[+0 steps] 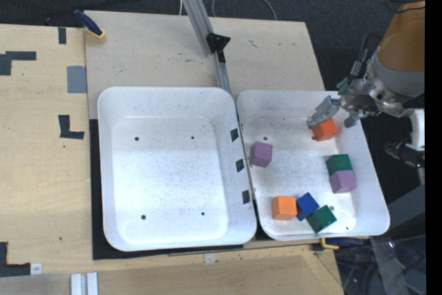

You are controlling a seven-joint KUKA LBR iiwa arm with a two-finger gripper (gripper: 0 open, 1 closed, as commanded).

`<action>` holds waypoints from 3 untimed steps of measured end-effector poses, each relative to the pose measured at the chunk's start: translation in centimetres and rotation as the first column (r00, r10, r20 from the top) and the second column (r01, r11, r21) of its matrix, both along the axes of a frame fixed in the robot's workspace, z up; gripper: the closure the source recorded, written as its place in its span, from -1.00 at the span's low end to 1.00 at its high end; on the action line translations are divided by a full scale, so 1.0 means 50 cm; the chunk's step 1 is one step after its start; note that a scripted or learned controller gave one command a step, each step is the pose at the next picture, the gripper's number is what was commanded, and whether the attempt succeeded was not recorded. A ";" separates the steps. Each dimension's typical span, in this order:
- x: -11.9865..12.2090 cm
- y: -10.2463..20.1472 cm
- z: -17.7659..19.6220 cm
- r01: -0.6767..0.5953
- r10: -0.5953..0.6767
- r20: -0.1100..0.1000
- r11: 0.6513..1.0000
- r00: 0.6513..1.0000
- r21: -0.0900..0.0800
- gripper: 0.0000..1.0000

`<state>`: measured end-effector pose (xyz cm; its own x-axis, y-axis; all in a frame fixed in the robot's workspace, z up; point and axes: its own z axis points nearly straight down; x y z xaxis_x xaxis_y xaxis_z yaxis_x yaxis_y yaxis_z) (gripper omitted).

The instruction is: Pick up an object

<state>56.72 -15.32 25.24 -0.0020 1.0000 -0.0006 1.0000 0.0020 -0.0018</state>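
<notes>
Near cluster: orange cube [283, 207], blue cube [306, 204] and green cube [322, 218] crowd the right bin's [290, 107] near edge.
Middle: purple cube [261, 153] left; green block [338, 163] and purple block [342, 181] right.
Far: jaws of the gripper [324, 119] appear closed around a red cube [324, 128].
Progress: grasp apparently made; lift still to confirm.
</notes>
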 end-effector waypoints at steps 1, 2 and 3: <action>-0.105 0.103 -0.276 0.001 -0.001 -0.010 1.000 1.000 0.004 -1.00; -0.024 0.102 -0.325 0.000 0.000 0.000 1.000 1.000 0.001 -1.00; -0.150 0.267 -0.114 -0.005 0.005 0.004 1.000 1.000 0.004 -1.00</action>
